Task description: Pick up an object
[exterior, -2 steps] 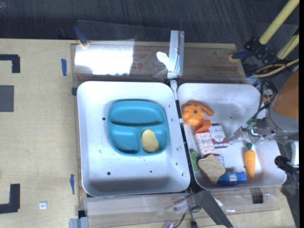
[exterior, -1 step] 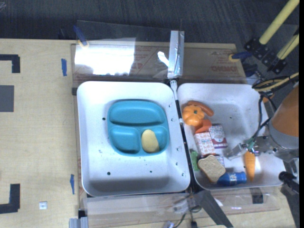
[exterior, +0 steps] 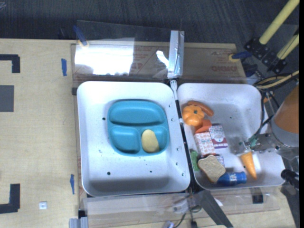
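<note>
The hand point(exterior: 247, 148) sits low in the right bin point(exterior: 237, 96) beside the orange carrot point(exterior: 249, 164); finger state cannot be told, so no pickup is confirmed.

Red print on cardboard point(exterior: 223, 61) behind bins, too blurred to read; carton point(exterior: 210, 140) label likewise.

Left bin point(exterior: 90, 141): divided tray point(exterior: 128, 115) holding potato point(exterior: 150, 140). Right bin point(exterior: 232, 99): food pile point(exterior: 211, 148).
</note>
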Robot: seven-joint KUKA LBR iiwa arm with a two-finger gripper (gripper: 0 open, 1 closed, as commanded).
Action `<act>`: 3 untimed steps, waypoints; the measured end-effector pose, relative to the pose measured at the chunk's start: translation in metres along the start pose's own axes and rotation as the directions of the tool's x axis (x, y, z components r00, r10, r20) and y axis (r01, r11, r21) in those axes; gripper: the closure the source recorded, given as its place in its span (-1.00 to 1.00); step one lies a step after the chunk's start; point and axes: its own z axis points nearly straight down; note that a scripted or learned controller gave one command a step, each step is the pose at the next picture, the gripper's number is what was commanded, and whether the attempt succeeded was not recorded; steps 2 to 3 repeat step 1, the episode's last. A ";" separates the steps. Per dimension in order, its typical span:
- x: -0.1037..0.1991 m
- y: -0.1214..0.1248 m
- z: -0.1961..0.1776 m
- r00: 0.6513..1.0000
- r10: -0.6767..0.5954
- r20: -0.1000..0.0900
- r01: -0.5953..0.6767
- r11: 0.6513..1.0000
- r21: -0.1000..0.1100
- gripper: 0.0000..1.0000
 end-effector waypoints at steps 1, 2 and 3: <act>0.043 0.054 -0.090 0.983 0.185 -0.004 -0.185 0.983 0.008 1.00; 0.043 0.054 -0.090 0.983 0.185 -0.004 -0.185 0.983 0.008 1.00; 0.043 0.054 -0.090 0.983 0.185 -0.004 -0.185 0.983 0.008 1.00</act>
